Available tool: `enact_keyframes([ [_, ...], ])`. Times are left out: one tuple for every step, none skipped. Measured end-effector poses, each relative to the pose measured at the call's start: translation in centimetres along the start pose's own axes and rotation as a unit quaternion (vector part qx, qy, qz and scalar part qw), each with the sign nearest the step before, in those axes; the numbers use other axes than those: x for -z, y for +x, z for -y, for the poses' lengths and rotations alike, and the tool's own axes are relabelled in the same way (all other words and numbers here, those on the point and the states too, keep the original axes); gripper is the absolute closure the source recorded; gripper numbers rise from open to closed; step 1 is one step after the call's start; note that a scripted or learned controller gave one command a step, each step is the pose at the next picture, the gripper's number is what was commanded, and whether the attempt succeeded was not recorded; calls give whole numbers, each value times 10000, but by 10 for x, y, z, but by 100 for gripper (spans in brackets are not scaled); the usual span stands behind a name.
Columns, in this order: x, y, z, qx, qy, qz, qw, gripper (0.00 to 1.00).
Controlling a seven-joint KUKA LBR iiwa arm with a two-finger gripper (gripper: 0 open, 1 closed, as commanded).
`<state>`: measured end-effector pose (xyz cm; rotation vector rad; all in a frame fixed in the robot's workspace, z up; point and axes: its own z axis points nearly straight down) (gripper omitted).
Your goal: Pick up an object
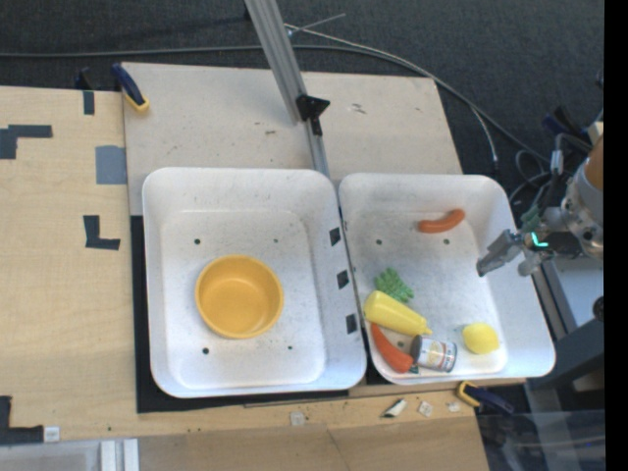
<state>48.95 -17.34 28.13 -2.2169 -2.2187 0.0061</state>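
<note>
Camera view looks down on two white bins side by side, and the action sits on the right. The gripper (512, 254) hangs over the right rim of the right bin (392, 186), its two fingers spread apart with nothing between them, a small green light glowing on the wrist just behind. Down in that right bin, an orange sausage-shaped toy (441, 222) lies toward the far side, well apart from the rest. Toward the near side there's a cluster: a green leafy toy (394, 285), just beside it a yellow corn-like piece (395, 314), and below that a red-orange carrot-shaped piece (391, 348) touching a small jar (434, 353) lying on its side. A yellow lemon-like ball (480, 338) sits near the jar, close to the bin's near right corner and nearest to the open claw. Over in the left bin (167, 194), a yellow bowl (239, 295) stands upright, alone. A grey metal bar (277, 47) slants in from the far edge toward the gap between the bins. A blue and yellow clamp (130, 87) rests at the far left corner of the board.
</note>
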Motion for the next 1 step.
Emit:
enact_keyframes([
  [2, 0, -1, 1, -24, 4, 10000, 0],
])
